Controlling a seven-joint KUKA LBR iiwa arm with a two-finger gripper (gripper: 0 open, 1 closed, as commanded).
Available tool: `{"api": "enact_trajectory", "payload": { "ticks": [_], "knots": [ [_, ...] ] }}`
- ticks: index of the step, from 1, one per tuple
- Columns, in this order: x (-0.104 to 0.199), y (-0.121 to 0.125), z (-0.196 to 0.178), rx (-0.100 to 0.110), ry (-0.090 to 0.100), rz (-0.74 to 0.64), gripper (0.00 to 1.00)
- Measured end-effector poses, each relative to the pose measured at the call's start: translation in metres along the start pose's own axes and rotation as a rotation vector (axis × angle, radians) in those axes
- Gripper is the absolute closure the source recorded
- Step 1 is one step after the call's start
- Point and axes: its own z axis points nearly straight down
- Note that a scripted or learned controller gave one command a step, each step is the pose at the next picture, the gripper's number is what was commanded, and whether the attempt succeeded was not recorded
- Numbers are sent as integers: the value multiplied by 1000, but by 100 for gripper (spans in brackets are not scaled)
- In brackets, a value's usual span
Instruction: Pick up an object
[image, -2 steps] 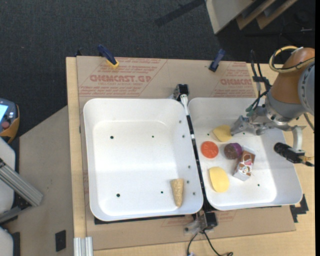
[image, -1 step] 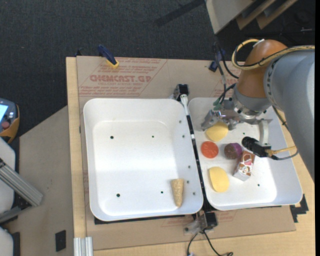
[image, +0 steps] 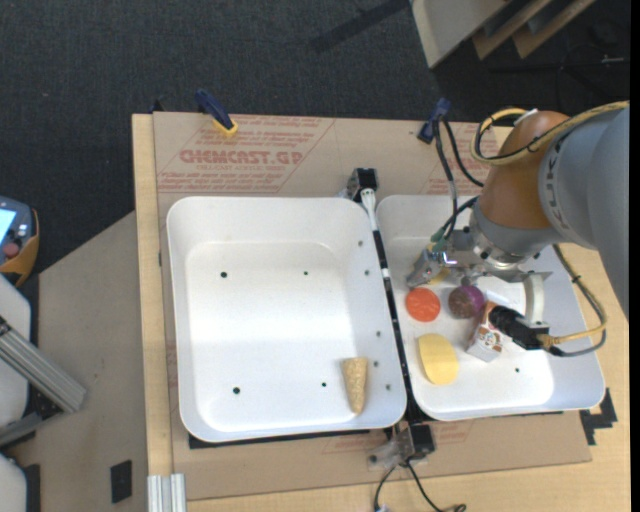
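In the right bin (image: 560, 385), several small objects lie together. There is a red-orange round piece (image: 423, 305), a dark purple lump (image: 466, 300), a yellow block (image: 438, 360) and a small white-and-brown box (image: 485, 343). A tan cone-shaped piece (image: 355, 384) rests alone near the front right corner of the left bin (image: 200, 300). My gripper (image: 478, 272) hangs low over the back middle of the right bin, directly behind the purple lump and the red-orange piece. The arm's wrist hides how the gripper meets them.
The two bins touch along a black divider (image: 385, 290). Black cables (image: 570, 335) loop from the wrist over the right bin's right side. Blue clamps (image: 215, 110) hold the cardboard base at the back. Most of the left bin's floor is bare.
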Motion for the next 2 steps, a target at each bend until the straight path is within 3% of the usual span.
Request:
{"api": "enact_trajectory", "payload": {
  "ticks": [1, 2],
  "knots": [
    [0, 2, -11, -6, -2, 0, 100],
    [-6, -57, -3, -11, -2, 2, 100]
  ]
}}
